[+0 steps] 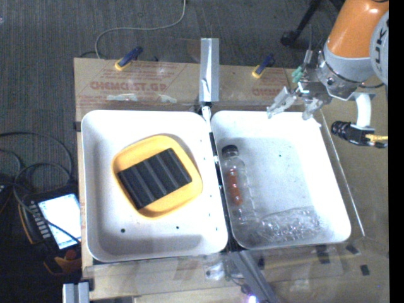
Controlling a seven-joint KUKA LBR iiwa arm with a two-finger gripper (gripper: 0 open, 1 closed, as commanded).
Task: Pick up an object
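While the hand point(292, 106) hangs open and seemingly empty, the bottle point(235, 185) lies well below-left.

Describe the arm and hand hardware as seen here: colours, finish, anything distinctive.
The arm shows a broad orange band above a grey wrist section. The hand is small and metallic, with two thin pale fingers and a green part at its base. A white curved piece sits beside the wrist.
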